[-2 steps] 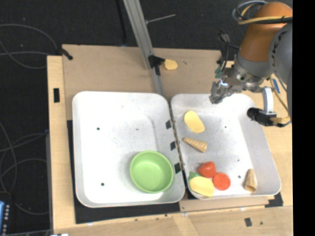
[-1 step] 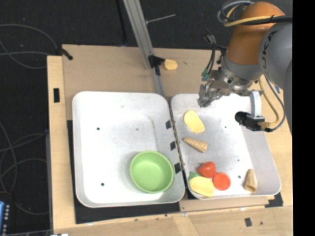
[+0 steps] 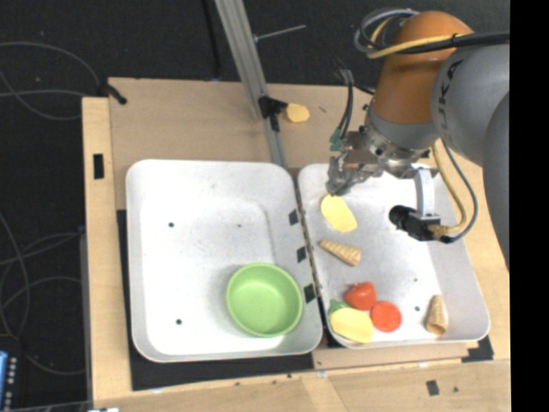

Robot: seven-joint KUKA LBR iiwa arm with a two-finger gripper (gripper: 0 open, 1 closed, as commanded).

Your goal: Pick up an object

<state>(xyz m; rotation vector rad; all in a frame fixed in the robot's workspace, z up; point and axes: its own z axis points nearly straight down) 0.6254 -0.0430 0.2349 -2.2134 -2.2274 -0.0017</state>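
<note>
While the gripper [image 3: 340,178] is poised at the right bin's [image 3: 455,273] upper left corner, just above a yellow toy [image 3: 339,214], its opening cannot be told. Close to the dividing rim a waffle cone [image 3: 340,251] is seen. Bare floor is left mid-bin. A green bowl [image 3: 264,299] is set in the left bin [image 3: 171,230].

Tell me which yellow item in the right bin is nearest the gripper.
The yellow piece at the bin's upper left, just below the gripper. The other yellow item lies at the near edge beside the red ones.
</note>
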